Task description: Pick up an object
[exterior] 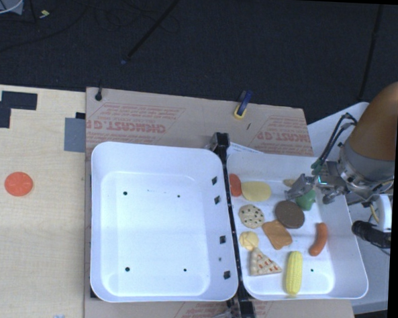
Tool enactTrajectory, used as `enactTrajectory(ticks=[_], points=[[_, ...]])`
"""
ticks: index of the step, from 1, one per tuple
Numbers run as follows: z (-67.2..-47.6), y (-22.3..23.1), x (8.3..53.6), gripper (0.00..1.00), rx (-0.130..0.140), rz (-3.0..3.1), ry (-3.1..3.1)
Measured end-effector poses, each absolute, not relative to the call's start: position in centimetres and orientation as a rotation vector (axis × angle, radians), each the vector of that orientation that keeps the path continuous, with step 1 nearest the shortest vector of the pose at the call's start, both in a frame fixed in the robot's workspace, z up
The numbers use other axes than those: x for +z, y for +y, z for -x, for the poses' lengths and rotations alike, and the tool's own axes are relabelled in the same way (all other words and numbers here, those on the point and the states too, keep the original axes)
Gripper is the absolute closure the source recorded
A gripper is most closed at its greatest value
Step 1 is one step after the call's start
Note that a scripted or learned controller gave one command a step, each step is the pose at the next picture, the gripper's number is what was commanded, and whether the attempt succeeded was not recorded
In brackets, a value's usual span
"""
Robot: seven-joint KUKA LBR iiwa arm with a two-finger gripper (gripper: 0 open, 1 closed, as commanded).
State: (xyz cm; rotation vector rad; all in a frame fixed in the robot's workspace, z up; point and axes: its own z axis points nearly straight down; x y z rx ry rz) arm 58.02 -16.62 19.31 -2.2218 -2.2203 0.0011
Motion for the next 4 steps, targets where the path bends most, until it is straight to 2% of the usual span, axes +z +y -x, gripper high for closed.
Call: enactTrajectory(ticks=[1, 2, 3, 4], points=[[-64.5, -15.4, 8.2, 0.00, -0.002, 2.219, -2.221], [-58.0, -11.3, 8.7, 0.00, 0.004, 2.218, -2.215], [-56.6, -16.9, 8.7, 0.00, 0.005, 2.224, -2.216], [-64.7, -15.3, 8.9, 0.00, -0.005, 2.220, -2.228]])
